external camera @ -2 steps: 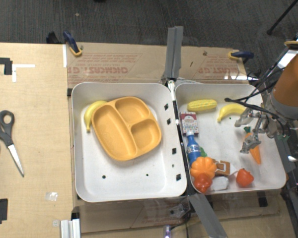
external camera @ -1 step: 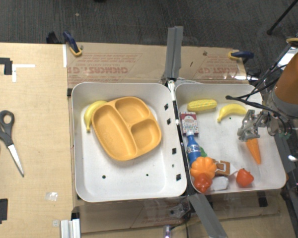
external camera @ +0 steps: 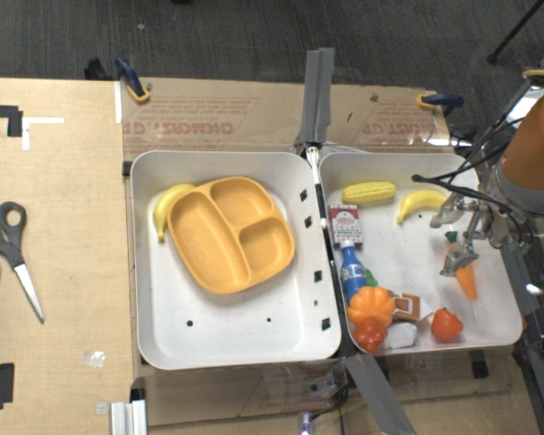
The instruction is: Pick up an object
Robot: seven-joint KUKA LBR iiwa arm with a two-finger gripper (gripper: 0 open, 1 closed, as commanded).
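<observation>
Gripper of my arm hung over the right bin, by its right wall, fingers closed on the green top of a small carrot pointing down toward the bin floor. I saw a banana lying just up-left of it.

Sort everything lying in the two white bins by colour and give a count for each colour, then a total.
Yellow: 4 (divided plate, banana beside it, corn cob, second banana)
Orange: 2 (carrot, orange pepper)
Red: 3 (red box, two red toys)
Blue: 1 (bottle)
Other small pieces: 2 ()
Total: 12
</observation>
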